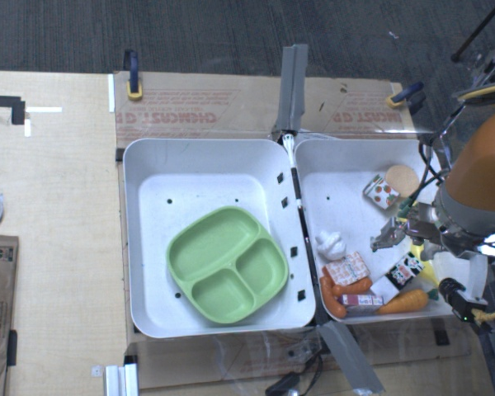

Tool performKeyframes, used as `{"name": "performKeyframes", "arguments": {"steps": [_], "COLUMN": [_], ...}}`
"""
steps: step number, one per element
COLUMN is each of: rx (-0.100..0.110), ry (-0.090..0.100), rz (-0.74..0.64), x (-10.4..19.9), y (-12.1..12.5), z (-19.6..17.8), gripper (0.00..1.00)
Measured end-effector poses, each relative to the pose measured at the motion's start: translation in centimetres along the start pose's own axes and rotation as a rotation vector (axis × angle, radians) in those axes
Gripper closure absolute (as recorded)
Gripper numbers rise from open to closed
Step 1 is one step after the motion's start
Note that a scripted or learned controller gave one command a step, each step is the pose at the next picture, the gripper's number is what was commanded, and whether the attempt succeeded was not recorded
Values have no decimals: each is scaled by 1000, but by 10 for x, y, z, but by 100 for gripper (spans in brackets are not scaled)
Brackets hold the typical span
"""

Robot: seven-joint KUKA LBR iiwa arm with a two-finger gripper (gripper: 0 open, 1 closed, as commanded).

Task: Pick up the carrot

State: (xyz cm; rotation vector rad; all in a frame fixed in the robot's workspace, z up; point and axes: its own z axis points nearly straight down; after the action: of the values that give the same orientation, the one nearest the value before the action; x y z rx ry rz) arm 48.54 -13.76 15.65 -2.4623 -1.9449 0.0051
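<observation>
Dark carpet lies behind a pale wooden bench (58,188) carrying two shallow white bins side by side. Arm enters from the right; its grey two-finger gripper (388,236) hangs over the right-hand white bin (313,163). Whether it is spread or closed cannot be told at this size, and nothing is visibly caught in it.

Task object: tapered orange carrot (403,301), lying flat against the bin's front wall, below and slightly right of the gripper, near but apart from it. The narrow end points right.

Neighbours relative to the gripper: a black-and-white printed carton (406,270) just beneath it, between it and the carrot; a small red-and-white packet (346,268) lower left; a flat pink-labelled box (361,302) touching the carrot's thick end; a crumpled white object (330,242) to the left; a red-patterned white carton (381,193) and a tan round disc (403,178) above. The green three-compartment plastic plate (228,264) sits far left in the other bin.

Risks, as judged: the carrot is crowded against the wall, so one finger may strike the rim. The carton may be hit on descent. A round, tapered body could roll or squirt out.

Legible text: mirrored red lettering on the cardboard strip (231,115) behind the bins, not confidently readable. Package print too small.
</observation>
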Motion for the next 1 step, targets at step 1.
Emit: {"name": "performKeyframes", "arguments": {"steps": [1], "rx": [-40], "ry": [-9], "rz": [201], "x": [18], "y": [-6], "z": [50], "gripper": [0]}}
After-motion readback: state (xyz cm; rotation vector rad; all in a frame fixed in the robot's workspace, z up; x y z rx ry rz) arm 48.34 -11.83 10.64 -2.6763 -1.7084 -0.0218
